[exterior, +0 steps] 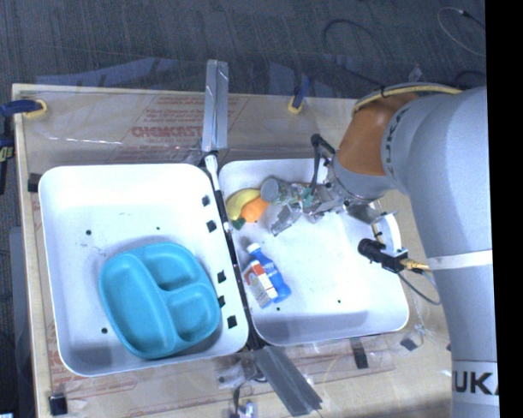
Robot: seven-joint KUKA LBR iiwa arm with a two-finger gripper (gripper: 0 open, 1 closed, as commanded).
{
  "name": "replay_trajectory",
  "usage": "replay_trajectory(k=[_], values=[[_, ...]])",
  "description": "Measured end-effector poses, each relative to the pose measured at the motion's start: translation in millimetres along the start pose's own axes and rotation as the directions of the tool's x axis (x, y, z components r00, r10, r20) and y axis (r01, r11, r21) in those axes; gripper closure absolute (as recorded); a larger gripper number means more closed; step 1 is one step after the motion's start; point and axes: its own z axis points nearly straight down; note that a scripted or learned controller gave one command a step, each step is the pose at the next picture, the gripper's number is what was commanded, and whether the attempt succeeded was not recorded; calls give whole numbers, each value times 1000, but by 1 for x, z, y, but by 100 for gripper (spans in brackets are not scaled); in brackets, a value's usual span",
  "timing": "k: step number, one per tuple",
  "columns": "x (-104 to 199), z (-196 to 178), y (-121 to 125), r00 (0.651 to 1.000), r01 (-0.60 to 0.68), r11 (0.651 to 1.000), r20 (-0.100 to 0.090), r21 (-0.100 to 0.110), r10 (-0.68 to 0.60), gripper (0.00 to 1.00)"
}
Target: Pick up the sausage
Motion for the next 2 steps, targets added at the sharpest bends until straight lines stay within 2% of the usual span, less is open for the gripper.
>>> replay_trajectory(k=[1,2], values=[[56,-1,-63,969,246,969,3,-1,-246,0],[3,0,-11,939,344,939,1,-1,-344,0]])
